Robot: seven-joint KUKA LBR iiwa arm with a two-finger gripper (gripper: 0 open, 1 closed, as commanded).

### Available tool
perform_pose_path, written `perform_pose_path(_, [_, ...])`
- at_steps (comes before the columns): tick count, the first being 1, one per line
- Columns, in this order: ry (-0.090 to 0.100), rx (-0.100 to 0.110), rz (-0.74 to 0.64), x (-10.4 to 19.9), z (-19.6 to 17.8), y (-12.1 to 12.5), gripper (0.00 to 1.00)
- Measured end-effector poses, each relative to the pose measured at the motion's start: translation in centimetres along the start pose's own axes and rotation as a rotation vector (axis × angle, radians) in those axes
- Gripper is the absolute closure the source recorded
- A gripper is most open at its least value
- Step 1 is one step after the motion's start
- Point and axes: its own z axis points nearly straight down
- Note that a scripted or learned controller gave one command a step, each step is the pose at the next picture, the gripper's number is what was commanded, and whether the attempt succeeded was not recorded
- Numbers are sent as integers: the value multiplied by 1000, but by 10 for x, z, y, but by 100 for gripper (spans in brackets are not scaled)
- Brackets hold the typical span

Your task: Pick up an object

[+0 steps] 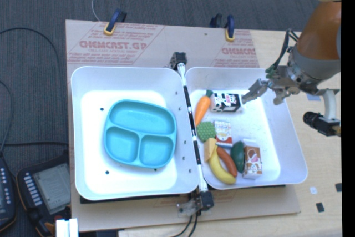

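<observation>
The right bin (288, 136) holds several toy foods. An orange carrot (202, 110) lies by its left wall, with a black-and-white milk carton (226, 101) beside it. Lower down sit a green leafy piece (206, 130), a small white carton (223, 133), a yellow banana (216, 168), a red pepper (226, 159), a dark green vegetable (238, 154) and a red-and-white juice box (252, 161). My gripper (265, 95) hangs over the bin's upper right part, just right of the milk carton. It is open, with nothing between its fingers (252, 90).
The left bin (89, 97) carries a blue divided plate (141, 133). A black clamp (178, 59) sits where the two bins meet at the back. Two blue clips (229, 25) hold the board's far edge. A black fitting (319, 121) juts out at the right.
</observation>
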Motion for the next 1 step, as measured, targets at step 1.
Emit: perform_pose_path(1, [0,-1,1,33,139,-11,0])
